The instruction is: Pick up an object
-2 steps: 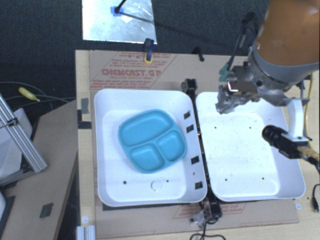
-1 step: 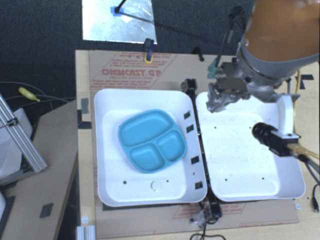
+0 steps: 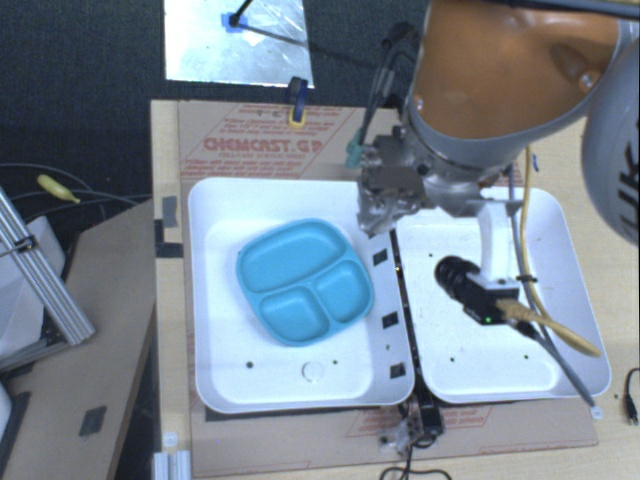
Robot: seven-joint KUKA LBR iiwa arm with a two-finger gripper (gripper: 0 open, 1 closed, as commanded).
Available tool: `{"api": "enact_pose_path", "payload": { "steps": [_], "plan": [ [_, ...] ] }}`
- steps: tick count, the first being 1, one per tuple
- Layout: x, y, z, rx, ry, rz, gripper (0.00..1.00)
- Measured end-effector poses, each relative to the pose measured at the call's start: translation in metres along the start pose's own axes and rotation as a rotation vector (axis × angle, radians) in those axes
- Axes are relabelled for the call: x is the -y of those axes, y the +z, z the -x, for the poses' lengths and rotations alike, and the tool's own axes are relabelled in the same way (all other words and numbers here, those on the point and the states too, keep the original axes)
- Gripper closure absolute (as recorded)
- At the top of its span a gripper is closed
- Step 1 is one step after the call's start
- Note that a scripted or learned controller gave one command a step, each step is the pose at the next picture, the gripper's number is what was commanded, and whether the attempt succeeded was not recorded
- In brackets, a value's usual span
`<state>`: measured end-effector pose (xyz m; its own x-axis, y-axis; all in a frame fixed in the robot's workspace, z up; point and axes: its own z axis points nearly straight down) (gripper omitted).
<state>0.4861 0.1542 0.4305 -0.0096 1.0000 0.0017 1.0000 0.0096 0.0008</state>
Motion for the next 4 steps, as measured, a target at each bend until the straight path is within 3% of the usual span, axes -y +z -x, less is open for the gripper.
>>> {"api": "enact_pose_path", "payload": {
  "steps": [1,2,3,4],
  "plan": [
    [0.0,-0.05,0.066,0.001,0.014,0.007,1.0],
    [0.0,-0.044,0.003,-0.001,0.001,0.002,1.0],
    [0.0,-0.023,0.058,0.002,0.014,0.0,1.0],
    [0.0,-0.015,-0.005,0.0,0.0,0.001,1.0]
  ]
}}
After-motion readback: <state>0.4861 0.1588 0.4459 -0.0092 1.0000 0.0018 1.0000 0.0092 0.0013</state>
